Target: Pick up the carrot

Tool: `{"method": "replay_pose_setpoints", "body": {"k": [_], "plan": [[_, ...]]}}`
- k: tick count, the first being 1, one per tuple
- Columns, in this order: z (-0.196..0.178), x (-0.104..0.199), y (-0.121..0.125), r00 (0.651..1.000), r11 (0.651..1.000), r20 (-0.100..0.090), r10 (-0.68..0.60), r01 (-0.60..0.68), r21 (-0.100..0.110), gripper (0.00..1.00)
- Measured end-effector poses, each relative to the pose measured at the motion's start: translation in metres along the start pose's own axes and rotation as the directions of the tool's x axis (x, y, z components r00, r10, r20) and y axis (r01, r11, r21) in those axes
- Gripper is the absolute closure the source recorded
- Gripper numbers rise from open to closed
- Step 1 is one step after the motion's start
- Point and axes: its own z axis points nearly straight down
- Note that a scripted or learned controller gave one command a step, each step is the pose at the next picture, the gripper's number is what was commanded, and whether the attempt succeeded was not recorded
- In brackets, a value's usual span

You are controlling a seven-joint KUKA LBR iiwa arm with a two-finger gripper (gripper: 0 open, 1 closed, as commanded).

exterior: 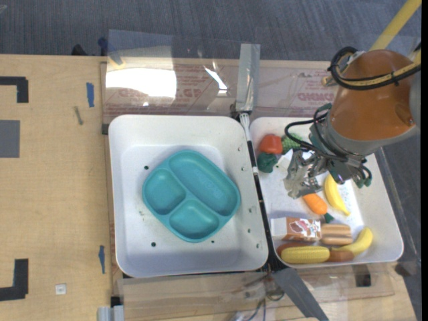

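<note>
Carrot point(315, 203) lies diagonal, upper-left to lower-right; claw point(299, 181) touching upper-left end, grip state unclear.

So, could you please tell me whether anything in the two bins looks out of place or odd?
Nothing stands out. The teal divided plate lies flat in the left bin. The toy food, including the carrot just below the gripper, is loosely scattered in the right bin.

Arm: grey KUKA arm with orange band point(372, 95), entering from the view's right, wrist pointed steeply downward.
Cabling: black cables point(361, 69) looped over the top of the orange band.
End effector: metallic two-finger gripper point(299, 179), lowered beneath the wrist.
</note>
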Motion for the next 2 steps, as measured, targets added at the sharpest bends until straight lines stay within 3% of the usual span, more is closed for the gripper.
{"method": "replay_pose_setpoints", "body": {"k": [1,2], "plan": [[0.071,0.043,-0.032,0.989,0.989,-0.005,0.148,-0.148,0.001,1.0],[0.0,0.008,0.022,0.984,0.984,0.0,0.18,-0.18,-0.001,1.0]]}}
